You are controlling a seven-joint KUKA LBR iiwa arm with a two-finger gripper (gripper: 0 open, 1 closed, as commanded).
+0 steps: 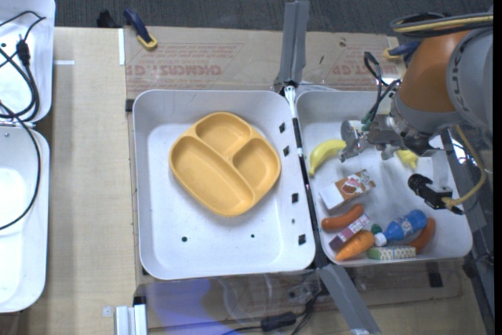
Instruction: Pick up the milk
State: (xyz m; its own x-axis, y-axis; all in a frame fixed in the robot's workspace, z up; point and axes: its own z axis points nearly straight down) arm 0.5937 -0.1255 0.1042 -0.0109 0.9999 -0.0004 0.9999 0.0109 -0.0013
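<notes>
The milk [351, 188] is a small white carton with an orange-brown label, lying on its side in the middle of the right bin [447, 247]. My gripper [354, 145] hangs over the upper part of that bin, a short way beyond the carton and just right of a yellow banana [325, 153]. It is apart from the milk, and nothing shows held in it. The grey arm with its orange band [427, 82] comes in from the right above the bin.
Below the milk lie a red sausage [343, 217], a carrot [354, 245], a blue bottle [404, 227] and a green-white tube [392, 253]. A small yellow item [408, 159] lies under the wrist. The left bin [157, 247] holds a yellow divided plate [226, 162].
</notes>
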